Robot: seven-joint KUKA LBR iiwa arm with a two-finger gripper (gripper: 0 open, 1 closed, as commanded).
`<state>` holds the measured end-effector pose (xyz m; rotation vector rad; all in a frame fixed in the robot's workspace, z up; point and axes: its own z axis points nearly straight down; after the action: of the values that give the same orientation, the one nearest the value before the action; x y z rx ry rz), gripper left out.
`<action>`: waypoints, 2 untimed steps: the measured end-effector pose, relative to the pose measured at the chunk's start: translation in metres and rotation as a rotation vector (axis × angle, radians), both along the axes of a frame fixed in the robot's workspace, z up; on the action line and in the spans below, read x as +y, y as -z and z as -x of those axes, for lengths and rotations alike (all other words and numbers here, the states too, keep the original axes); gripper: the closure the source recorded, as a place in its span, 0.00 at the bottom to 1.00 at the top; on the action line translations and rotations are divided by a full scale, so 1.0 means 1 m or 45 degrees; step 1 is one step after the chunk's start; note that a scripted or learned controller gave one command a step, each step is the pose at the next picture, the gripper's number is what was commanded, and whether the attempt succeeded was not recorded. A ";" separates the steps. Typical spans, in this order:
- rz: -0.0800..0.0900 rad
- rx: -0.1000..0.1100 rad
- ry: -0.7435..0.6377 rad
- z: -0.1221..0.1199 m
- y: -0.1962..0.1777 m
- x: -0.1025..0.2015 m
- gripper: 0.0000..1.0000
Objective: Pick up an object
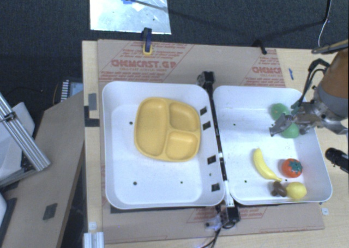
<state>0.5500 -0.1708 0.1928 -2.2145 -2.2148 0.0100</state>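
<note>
In the right bin (245, 143) a green object (280, 112) lies near the far right wall. My gripper (283, 126) hangs right over it and covers part of it, with green showing above and below the gripper's grey body. A yellow banana (265, 165) lies in the bin's near half. A red round fruit (292, 168) sits to the right of the banana. Near the front right corner rest a yellow lemon (296, 191) and a small brown object (279, 188), side by side.
The left bin (120, 154) holds a yellow divided plate (166, 128). A black divider (215, 138) runs between the two bins. The grey arm (334, 100) comes in over the right bin's right wall. Brown cardboard (163, 59) lies under both bins.
</note>
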 end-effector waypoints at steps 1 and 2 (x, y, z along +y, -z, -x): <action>0.003 -0.016 -0.004 -0.003 -0.007 0.000 0.00; 0.002 -0.012 -0.007 -0.004 0.045 0.011 0.00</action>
<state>0.5544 -0.1597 0.1478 -2.2138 -2.2260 0.0014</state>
